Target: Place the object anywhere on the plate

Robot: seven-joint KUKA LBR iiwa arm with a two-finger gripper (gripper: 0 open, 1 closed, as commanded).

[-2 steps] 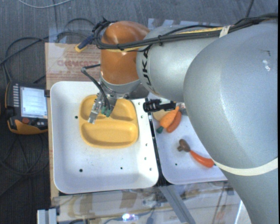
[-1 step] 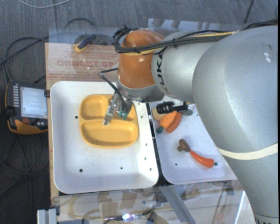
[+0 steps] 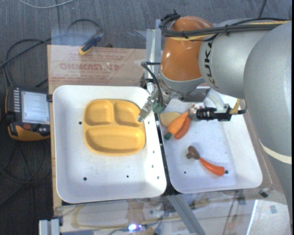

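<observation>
We see our pincer (image 3: 148,109) at the yellow plate's (image 3: 114,126) right rim. Its opening we cannot tell. Carrots (image 3: 179,125) lie just right of it.

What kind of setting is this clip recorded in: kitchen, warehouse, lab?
Most likely a robotics lab or test cell. A KUKA arm works over two white bins, a teach pendant lies on the carpet at the left, and the plate and carrots look like toys.

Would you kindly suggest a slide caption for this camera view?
Gripper hovers at yellow plate's right edge in left bin; two carrots lie in right bin.
</observation>
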